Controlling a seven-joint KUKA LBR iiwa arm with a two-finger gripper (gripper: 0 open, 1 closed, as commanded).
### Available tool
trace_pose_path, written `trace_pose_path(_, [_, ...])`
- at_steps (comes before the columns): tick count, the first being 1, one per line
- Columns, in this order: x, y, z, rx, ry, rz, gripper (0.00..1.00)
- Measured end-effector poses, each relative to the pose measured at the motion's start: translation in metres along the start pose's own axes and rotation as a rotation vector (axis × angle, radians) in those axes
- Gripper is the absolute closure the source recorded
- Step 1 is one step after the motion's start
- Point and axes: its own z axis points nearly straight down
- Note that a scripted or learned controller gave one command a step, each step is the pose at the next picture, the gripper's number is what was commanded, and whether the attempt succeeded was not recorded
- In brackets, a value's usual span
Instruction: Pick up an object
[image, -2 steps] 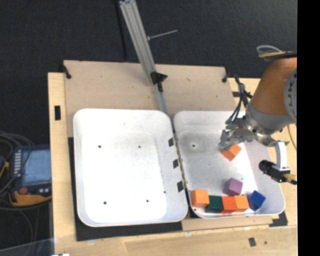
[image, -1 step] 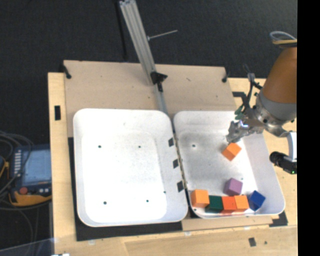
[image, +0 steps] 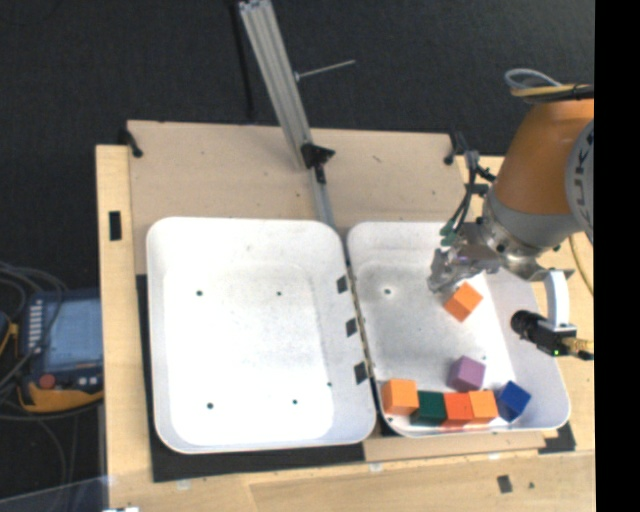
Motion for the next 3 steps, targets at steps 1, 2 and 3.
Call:
trace_pose_path(1, [0.061, 0.001, -0.002, 0.001, 0.002, -0.003, 1.00])
trace_pose_path(2, [0.110, -0.006, -0.011, 0.002, 0.003, -0.003, 1.00])
trace_pose_path(3, [0.166, -0.010, -0.015, -0.001, 0.002, -0.004, 1.00])
